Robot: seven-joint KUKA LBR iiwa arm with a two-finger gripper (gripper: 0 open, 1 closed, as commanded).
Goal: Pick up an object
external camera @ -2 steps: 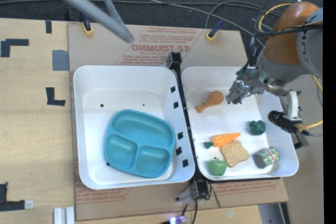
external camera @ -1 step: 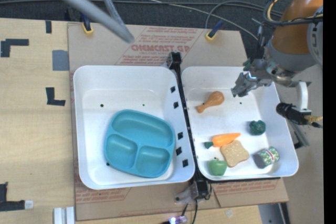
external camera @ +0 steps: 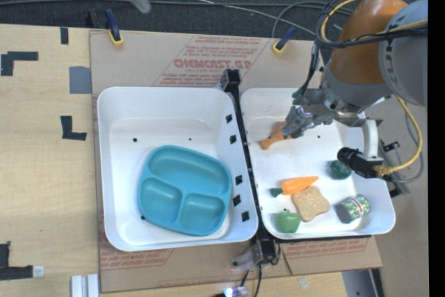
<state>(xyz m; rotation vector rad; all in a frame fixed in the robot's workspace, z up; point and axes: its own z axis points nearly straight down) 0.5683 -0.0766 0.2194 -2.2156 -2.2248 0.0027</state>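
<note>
My gripper (external camera: 290, 127) hangs over the back left part of the right bin (external camera: 264, 101). It is shut on the upper end of a small orange-brown stick-shaped piece (external camera: 271, 139), which slants down to the left from the fingertips. Further forward in the same bin lie an orange carrot (external camera: 300, 184), a slice of bread (external camera: 310, 204), a green pepper-like item (external camera: 288, 220), a small can (external camera: 353, 209) and a dark green item (external camera: 340, 169).
The left bin (external camera: 118, 115) holds a blue divided plate (external camera: 185, 190). A black divider (external camera: 238, 142) runs between the bins. The arm's grey body and orange band (external camera: 365, 31) loom over the right bin's back right, with cables trailing to the right.
</note>
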